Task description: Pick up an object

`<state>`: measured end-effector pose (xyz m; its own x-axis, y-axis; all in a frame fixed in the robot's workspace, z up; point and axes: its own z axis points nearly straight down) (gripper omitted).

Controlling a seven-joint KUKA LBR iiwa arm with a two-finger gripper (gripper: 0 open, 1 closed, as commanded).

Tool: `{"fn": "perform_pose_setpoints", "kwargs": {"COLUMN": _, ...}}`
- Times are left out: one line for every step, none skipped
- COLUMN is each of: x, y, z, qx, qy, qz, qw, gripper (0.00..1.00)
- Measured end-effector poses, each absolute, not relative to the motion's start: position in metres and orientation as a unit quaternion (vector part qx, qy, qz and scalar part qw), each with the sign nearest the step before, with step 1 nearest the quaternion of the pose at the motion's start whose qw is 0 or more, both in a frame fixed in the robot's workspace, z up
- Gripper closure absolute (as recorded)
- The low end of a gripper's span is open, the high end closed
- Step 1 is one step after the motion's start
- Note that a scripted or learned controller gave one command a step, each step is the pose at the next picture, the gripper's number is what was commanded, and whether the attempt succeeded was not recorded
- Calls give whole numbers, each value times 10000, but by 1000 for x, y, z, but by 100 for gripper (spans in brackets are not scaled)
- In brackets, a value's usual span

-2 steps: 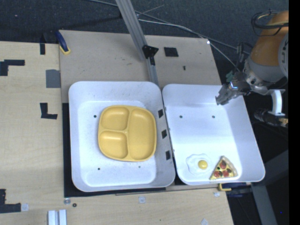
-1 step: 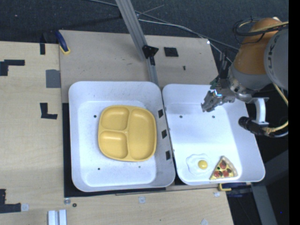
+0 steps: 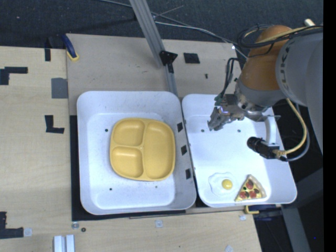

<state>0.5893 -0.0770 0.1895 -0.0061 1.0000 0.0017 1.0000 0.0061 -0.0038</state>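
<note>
Two shallow white bins sit side by side on the worktop (image 3: 31,140); the hand (image 3: 214,123) hangs over the upper part of the right bin (image 3: 210,156), and whether it is wide or narrow cannot be told, though nothing shows in its grip; two small toy foods lie in that same bin, well below the hand toward the near rim: one fried egg (image 3: 222,183), white with a yellow yolk, and just to its right, away from the hand's side of the bin, one pizza slice (image 3: 251,188) with red and dark toppings, the two near each other but apart; one yellow divided plate (image 3: 142,148) with three compartments rests in the left bin (image 3: 94,140), well to the left of the hand and lower; one black cable end (image 3: 261,147) with a yellow lead hangs just to the hand's right, between the hand and the pizza slice.
</note>
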Motion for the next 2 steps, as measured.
{"fn": "perform_pose_setpoints", "kwargs": {"x": 582, "y": -32, "z": 197, "qx": -7052, "qy": -7090, "qz": 6, "qw": 15, "gripper": 100}}
{"fn": "perform_pose_setpoints", "kwargs": {"x": 570, "y": 19, "z": 193, "qx": -7051, "qy": -7091, "qz": 11, "qw": 17, "gripper": 100}}
